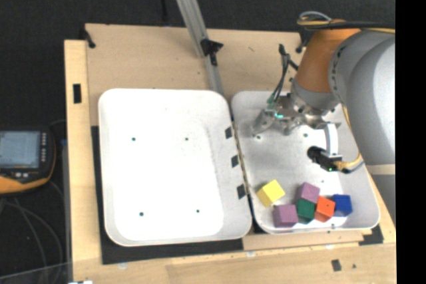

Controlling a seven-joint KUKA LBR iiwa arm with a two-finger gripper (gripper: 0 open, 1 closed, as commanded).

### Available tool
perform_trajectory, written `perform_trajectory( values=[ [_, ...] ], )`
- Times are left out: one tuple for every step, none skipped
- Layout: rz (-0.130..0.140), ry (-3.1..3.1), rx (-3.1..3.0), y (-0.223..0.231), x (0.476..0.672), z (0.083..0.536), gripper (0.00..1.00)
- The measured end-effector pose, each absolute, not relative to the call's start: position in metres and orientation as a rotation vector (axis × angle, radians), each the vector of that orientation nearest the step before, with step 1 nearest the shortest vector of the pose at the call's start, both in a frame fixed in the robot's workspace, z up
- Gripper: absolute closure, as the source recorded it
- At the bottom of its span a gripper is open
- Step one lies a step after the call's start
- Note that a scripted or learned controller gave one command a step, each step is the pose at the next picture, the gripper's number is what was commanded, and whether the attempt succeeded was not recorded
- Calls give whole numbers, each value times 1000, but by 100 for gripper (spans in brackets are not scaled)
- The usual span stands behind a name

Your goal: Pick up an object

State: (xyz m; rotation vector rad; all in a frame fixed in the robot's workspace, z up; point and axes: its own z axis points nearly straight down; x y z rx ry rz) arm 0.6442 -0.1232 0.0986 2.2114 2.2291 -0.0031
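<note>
Several small blocks lie at the near end of the right bin (266, 156): a yellow block (271, 193), two purple blocks (308, 193) (285, 215), a green block (305, 209), an orange block (325, 208) and a blue block (342, 204). My gripper (271, 124) hangs over the far half of that bin, well away from the blocks. It looks open, with nothing between its fingers. The grey arm with its orange band (319, 56) hides the bin's far right corner.
The left bin (166, 163) sits beside the right one, with a dividing edge (238, 156) between them. A slanted metal pole (193, 16) rises behind the bins. A handheld device (23, 153) lies off the bench at the left.
</note>
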Motion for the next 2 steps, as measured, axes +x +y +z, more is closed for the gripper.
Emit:
perform_trajectory(
  values=[
    [-4, 2231, 2210, -123, 644, 99, 0],
    [-4, 2233, 2209, -123, 644, 98, 0]
  ],
)
